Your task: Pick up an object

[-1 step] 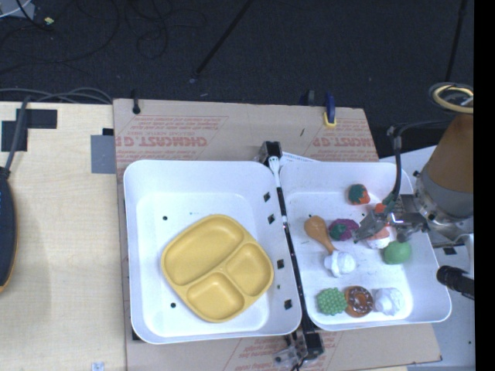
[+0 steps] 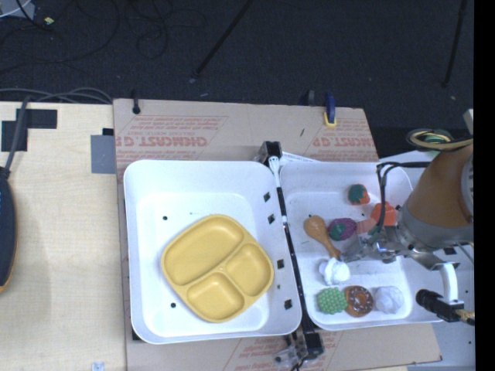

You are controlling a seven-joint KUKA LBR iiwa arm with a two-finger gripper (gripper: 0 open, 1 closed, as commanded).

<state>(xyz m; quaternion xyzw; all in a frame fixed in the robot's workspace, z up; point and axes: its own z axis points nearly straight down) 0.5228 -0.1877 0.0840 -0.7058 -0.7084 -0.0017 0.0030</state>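
The right bin holds several small objects. A wooden spoon lies beside a purple lump. A green and red ball sits farther back, and an orange piece lies next to the arm. Along the front of the bin are a white object, a green bumpy ball, a brown doughnut and a pale translucent piece. My gripper hangs low in the bin's middle, just right of the purple lump and above the white object. Its tips are blurred against the bin floor.
The left bin holds a yellow divided plate. A ridge with black clips separates the two bins. The arm's orange band covers the right bin's right side. Cardboard lies under both bins.
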